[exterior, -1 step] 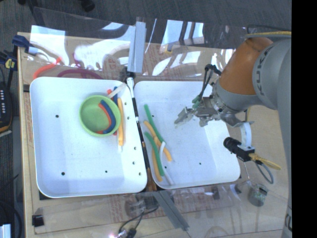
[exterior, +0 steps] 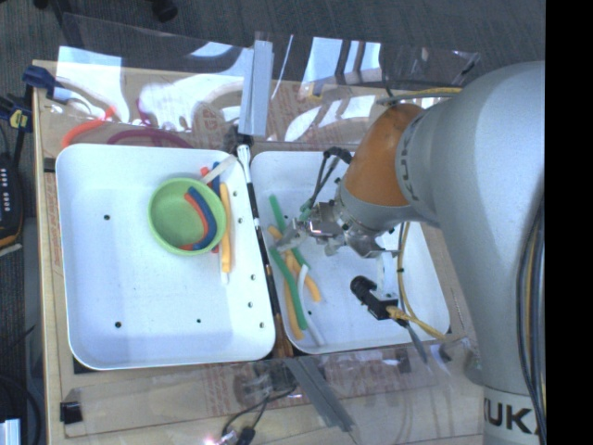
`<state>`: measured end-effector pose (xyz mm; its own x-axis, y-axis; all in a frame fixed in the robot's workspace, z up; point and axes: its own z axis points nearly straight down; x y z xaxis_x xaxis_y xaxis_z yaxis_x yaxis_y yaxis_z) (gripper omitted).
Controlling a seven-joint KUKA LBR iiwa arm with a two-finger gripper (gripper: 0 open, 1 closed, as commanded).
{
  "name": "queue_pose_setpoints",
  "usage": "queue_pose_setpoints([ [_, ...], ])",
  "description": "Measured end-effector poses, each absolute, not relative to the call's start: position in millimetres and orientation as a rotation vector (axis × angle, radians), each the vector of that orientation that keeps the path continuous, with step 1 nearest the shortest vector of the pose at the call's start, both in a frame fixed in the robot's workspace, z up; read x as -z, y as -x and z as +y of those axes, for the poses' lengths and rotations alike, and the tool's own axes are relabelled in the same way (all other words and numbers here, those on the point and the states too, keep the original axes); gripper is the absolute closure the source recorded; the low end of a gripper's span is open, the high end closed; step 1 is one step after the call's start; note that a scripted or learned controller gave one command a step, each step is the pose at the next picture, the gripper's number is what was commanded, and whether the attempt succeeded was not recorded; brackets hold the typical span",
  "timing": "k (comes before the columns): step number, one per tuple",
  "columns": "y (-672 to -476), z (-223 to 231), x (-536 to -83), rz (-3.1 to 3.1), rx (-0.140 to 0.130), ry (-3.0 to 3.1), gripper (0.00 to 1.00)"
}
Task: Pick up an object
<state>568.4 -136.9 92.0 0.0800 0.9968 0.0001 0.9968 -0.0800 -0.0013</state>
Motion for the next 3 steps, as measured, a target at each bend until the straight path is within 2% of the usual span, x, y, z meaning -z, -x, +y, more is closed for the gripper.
queue_pose_setpoints([
  [1, -623.2, -120.4, -91.8, -2.128, 0.000, 2.307, 0.00],
  [2, -624.1, -118.7, -102.1, -2.133, 0.003, 2.300, 1.00],
  [3, -624.0, -118.5, -101.9, -2.134, 0.003, 2.299, 0.00],
])
